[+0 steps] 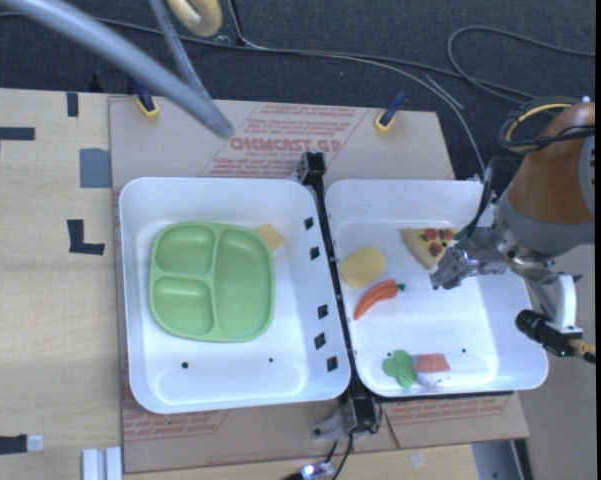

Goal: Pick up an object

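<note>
Red "CHEMCAST GP" lettering on cardboard sheet behind bins.

Arm: grey, orange band above the wrist, reaches in from the right edge of the view.
Wrist: bent down and leftward, low.
Gripper: dark, points down-left at the end of the wrist.
Fingers: too small and dark to read.

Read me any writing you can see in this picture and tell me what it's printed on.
"CHEMCAST GP": red print, partly blurred so a likely reading, on the brown cardboard sheet under the two bins.
Smaller red lines above and below it on the same sheet: too blurred to read.
</note>
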Tool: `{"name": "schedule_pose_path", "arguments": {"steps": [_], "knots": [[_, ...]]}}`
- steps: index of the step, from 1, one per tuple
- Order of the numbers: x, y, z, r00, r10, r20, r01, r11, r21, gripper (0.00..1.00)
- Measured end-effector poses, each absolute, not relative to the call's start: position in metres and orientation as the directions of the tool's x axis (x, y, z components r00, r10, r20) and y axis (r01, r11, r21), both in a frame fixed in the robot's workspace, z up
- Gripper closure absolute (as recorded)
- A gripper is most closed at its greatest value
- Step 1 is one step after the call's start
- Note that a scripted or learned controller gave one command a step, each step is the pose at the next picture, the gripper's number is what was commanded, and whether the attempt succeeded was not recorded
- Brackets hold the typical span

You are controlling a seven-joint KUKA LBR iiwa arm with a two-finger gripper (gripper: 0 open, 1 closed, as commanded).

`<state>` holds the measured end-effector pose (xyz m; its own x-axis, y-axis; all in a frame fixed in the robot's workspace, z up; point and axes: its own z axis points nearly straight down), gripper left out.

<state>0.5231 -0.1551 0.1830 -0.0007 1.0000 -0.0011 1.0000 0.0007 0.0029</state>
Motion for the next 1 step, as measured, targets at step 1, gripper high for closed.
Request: {"name": "schedule_pose_path", "arguments": {"steps": [1], "knots": [[0.5243, -0.1552, 0.2323, -0.001, 1.0, -0.002, 1.0, 0.001, 0.004, 1.0]]}}
